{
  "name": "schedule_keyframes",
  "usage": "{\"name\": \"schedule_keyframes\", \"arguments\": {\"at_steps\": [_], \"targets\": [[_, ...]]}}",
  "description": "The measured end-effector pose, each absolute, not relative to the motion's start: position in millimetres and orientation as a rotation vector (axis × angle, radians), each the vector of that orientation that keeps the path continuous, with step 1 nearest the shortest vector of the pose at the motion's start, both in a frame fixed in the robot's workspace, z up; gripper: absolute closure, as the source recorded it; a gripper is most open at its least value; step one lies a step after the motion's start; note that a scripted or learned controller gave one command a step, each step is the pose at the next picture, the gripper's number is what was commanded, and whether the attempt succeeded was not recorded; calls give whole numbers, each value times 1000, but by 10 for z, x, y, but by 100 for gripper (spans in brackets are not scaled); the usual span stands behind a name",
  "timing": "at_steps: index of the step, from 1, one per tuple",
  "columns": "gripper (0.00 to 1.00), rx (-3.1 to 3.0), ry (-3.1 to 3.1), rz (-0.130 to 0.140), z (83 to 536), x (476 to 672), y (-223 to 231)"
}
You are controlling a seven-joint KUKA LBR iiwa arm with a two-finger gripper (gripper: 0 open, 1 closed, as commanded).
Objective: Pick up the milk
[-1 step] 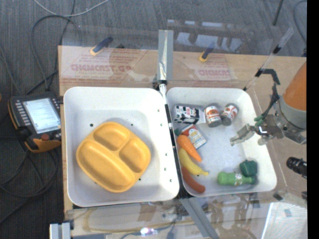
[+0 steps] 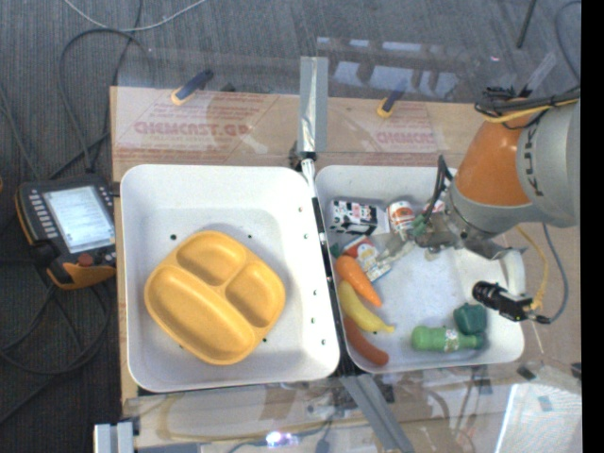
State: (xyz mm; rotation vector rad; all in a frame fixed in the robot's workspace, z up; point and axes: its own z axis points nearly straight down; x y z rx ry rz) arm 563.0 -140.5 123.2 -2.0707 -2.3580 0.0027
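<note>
the arm's bulky wrist hides much of the gripper (image 2: 427, 232), so its grip cannot be told, while the milk (image 2: 354, 216), a small black-and-white carton, lies flat at the right bin's (image 2: 510, 347) far left corner.

Grey arm (image 2: 557, 173) w/ orange band (image 2: 495, 168); black cables along wrist; rounded casing

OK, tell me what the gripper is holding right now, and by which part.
Cannot be told. The gripper is low in the right bin, beside the can and near the milk, which lies flat by the bin's far wall, but no object is visibly held.
</note>
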Motion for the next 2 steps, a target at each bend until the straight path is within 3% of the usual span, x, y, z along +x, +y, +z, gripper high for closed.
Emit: {"name": "schedule_keyframes", "arguments": {"at_steps": [1,2], "targets": [[0,-2170,-2229,34,916,6322,-1029],[100,-2172,-2232,35,1017,6331,-1025]]}}
